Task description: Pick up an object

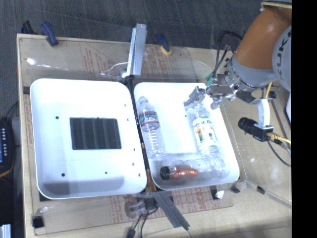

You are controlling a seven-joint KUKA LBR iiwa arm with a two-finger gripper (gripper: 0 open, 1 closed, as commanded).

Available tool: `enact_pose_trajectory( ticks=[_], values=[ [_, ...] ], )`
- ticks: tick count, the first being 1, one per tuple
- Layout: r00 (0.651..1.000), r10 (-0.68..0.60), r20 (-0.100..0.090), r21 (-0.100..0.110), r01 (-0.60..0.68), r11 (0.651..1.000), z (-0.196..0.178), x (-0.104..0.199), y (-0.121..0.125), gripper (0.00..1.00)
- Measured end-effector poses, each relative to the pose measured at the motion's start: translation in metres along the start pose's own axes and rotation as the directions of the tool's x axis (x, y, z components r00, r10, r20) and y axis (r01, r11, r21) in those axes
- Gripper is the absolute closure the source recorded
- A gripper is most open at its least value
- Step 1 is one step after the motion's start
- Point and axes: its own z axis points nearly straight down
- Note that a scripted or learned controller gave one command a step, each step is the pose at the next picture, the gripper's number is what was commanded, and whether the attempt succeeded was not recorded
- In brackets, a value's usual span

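Note:
Three clear plastic bottles lie in the right bin (174, 108). A water bottle with a blue-white label (151, 130) lies along the bin's left wall. A second bottle, with an orange and green label (206, 134), lies on the right side, cap pointing to the far edge. Across the near end rests a bottle with orange contents and a dark cap (190, 171). My gripper (204, 101) hangs open over the far right of this bin, just above the cap end of the orange-and-green bottle, with nothing between its fingers.
The left bin (49, 108) holds a black ribbed rectangle (95, 133) at its middle. A metal post (135, 48) rises at the far end of the divider between the bins. Blue clamps (48, 32) grip the bench's far edge. Cables and a black fitting (252, 127) sit right of the bins.

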Motion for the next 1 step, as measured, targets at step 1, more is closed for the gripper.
enact_pose_trajectory(
  ticks=[1],
  values=[
    [0.990,-0.143,0.003,-0.005,0.143,0.990,-0.0289,-0.0015,-0.0062,0.00]
  ],
)
